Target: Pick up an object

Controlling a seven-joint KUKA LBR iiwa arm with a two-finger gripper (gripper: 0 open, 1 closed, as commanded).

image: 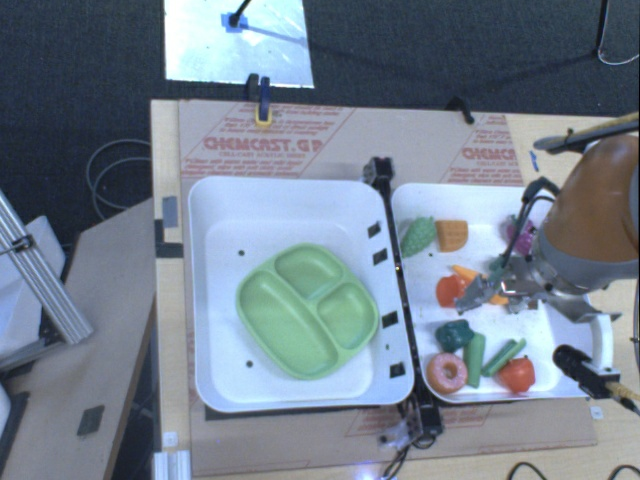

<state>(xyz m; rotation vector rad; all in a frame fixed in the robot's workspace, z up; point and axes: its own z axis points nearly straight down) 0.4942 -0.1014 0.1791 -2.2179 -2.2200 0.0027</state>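
The right white bin [420,203] holds several toy foods. A red tomato [449,290] lies near its middle, with an orange carrot piece [464,270] just above it. My gripper [486,291] hangs low over the bin, right beside the tomato and the carrot on their right side. Nothing shows clearly held in it. The grey wrist and the orange band [595,213] of the arm cover the bin's right part.
A green leafy piece [418,235], an orange block [452,235] and a purple item [520,236] lie at the bin's back. Broccoli [455,334], a green cucumber [474,354], a donut [447,372] and a red fruit [517,373] lie in front. The left bin [215,268] holds a green divided plate [305,310].
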